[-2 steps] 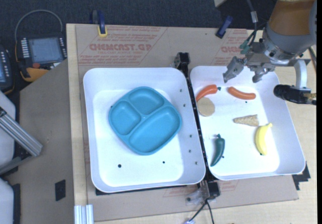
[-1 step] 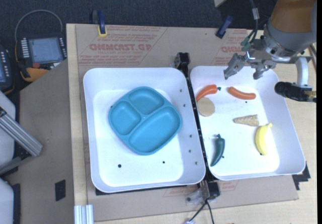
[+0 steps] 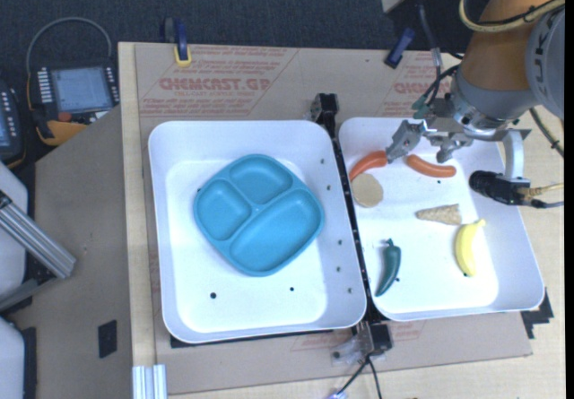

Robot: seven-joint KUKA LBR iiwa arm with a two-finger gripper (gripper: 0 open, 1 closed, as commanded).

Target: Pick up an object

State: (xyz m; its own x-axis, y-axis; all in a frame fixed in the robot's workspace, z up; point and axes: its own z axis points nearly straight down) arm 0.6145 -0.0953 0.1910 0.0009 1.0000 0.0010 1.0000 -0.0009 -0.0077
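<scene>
Two pincer fingers spread, hovering just above sausage. Centre over sausage, straddle across its width, avoid carrot left of sausage, then descend.

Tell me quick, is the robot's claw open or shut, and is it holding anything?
Gripper: open, holding nothing, poised above the orange hot dog in the right bin.

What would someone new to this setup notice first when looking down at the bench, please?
Probably the blue divided plate, sitting alone in the left bin. Next, the grey arm's gripper hovering over the back of the right bin, just above a hot dog, with a banana and a green pepper nearer the front.
</scene>
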